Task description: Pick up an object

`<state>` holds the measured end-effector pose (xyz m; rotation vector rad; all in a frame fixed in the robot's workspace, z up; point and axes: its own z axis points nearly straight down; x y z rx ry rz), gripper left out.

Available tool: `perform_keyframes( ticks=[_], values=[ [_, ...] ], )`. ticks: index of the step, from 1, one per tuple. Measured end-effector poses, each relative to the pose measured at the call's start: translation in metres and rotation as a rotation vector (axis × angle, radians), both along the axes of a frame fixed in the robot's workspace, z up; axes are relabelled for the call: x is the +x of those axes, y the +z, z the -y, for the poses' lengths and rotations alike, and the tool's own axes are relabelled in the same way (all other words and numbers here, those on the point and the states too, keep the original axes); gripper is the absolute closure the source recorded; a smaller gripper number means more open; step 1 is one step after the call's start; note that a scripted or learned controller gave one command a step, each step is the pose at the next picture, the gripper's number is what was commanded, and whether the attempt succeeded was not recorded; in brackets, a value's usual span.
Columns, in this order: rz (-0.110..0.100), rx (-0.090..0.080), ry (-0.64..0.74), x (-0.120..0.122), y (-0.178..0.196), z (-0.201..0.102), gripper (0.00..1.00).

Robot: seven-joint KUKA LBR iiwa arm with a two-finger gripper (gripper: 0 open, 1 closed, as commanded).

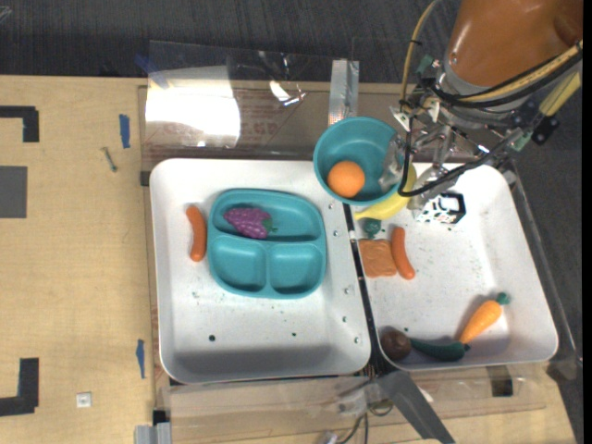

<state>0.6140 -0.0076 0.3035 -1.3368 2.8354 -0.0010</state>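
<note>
Above the seam between the two white bins (277,359), we see the gripper (400,166) clamped on the rim of a teal bowl (356,155), which hangs tilted with an orange ball (347,178) inside. Left of the bowl, a teal divided tray (268,248) holds purple grapes (247,220). Right of and below the bowl lie a sausage (401,252) and a carrot (483,319).
</note>
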Motion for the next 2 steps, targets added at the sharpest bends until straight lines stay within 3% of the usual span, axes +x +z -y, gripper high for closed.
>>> perform_keyframes(
  ticks=[1,2],
  values=[
    [-0.003,0.001,0.129,0.04,-0.018,0.001,1.0],
    [-0.007,0.001,0.198,0.054,-0.043,0.002,1.0]
  ],
)
